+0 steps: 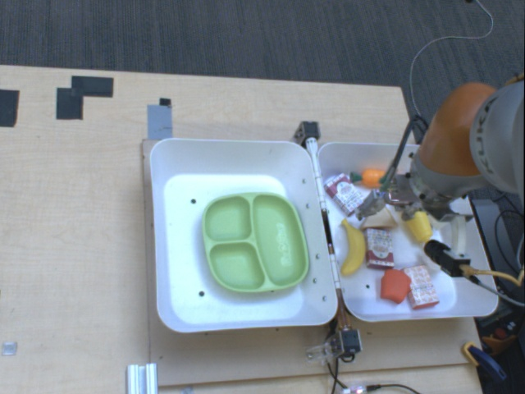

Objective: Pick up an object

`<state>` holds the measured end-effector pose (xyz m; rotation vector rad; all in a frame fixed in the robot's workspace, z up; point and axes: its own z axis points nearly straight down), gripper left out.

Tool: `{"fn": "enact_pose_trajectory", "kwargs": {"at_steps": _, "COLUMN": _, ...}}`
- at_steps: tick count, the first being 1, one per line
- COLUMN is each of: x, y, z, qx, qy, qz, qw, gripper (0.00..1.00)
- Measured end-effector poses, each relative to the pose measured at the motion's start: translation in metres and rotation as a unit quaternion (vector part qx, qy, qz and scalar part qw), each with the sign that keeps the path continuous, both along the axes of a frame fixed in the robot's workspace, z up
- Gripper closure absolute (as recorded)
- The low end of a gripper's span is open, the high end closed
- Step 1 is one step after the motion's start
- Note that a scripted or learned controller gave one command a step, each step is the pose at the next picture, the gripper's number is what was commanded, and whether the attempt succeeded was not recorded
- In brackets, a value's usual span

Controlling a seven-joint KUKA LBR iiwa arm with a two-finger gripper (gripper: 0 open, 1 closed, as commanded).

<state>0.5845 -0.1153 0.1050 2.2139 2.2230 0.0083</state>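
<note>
A light wooden bench carries two shallow white bins side by side, their inner rims touching along a central seam. The left bin holds a green divided plate near its middle, with bare white floor on all sides of it — the widest open strip lies along the bin's left wall.

The right bin is crowded. A yellow banana lies close to the seam, curving along the bin's left wall. Beside it sits a red-and-white packet, and another packet lies nearer the back. A small orange piece rests near the back rim. Toward the front edge, a red block sits just beside a third packet. A yellow object lies partly under the arm.

The grey arm, with its orange band, reaches in from the right and hangs over the back half of the right bin. Its claw sits low among the items, between the back packet and the yellow object; whether it is wide, narrow or holding anything cannot be told.

Black tape marks sit on the bench's far left. Dark grey carpet lies beyond the bench's back edge.
</note>
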Motion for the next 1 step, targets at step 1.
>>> {"fn": "enact_pose_trajectory", "kwargs": {"at_steps": 1, "x": -0.0544, "y": 0.0115, "z": -0.0183, "qx": -0.0011, "qy": -0.001, "qz": -0.002, "qw": 1.0000, "gripper": 0.00}}
